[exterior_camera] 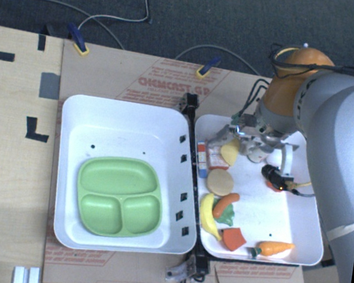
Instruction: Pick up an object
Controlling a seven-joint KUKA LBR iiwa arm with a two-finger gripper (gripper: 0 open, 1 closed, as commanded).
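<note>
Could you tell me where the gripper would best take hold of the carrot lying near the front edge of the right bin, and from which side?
Probably across the middle of the carrot, coming straight down from above. It lies flat and alone along the bin's front wall, with its green top at its left end, so the fingers would best close across its narrow width.
</note>
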